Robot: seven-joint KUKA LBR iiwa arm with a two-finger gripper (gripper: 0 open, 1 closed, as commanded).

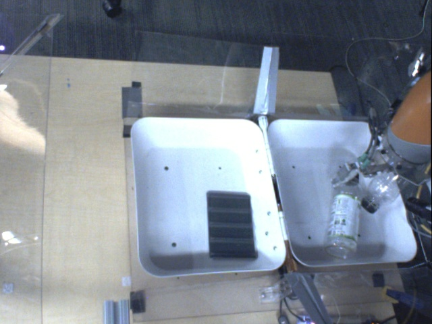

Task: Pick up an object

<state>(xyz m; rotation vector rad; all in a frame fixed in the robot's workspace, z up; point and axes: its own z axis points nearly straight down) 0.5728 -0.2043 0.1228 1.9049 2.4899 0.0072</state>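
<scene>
A clear plastic bottle (342,223) with a pale green label lies in the right bin (304,181), its length running toward the bin's front wall. My gripper (361,177) hangs low over the right bin, just above the bottle's far end and a little to its right; whether it touches the bottle is unclear. The arm's orange band (413,119) shows at the right edge. A black ribbed block (231,225) lies flat in the left bin (175,160), near its front wall.
A metal divider post (266,79) stands behind the seam between the two bins. Cables (378,66) loop at the back right, and clamps and wires sit under the right bin's front edge (304,295).
</scene>
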